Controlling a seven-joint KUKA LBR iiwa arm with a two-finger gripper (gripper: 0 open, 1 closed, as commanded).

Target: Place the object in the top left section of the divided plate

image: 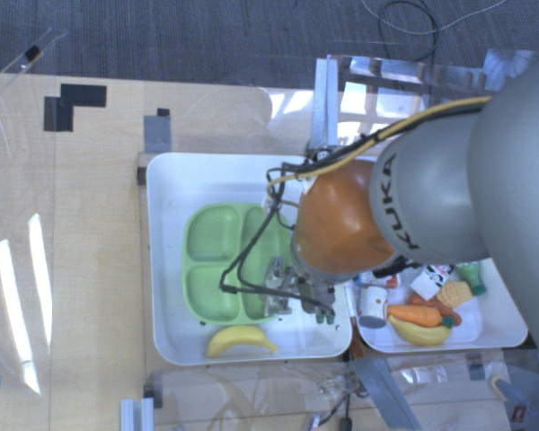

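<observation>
- The green divided plate (217,260) lies in the left bin (175,196), toward that bin's left half; two of its sections show on its left side, one above the other, and a long section on its right is partly hidden by the arm.
- The arm (458,187) reaches over the right part of the plate, its orange band (337,223) above the plate's right edge.
- The pincer (296,296) hangs just right of the plate's lower right corner, over the bin floor; whether it is wide or narrow cannot be told, since it is small and blurred, and nothing can be seen between its tips.
- A black cable (251,259) loops from the wrist across the plate's right section.
- A banana (240,339) lies on the bin floor just below the plate's lower edge, apart from the plate and down-left of the pincer.
- The right bin (512,335), right of the plate, holds a heap of toy food: a carrot (416,315), a second banana (422,333), a white can (372,303) and other small pieces.
- Both bins sit on the pale wooden table (72,268).
</observation>
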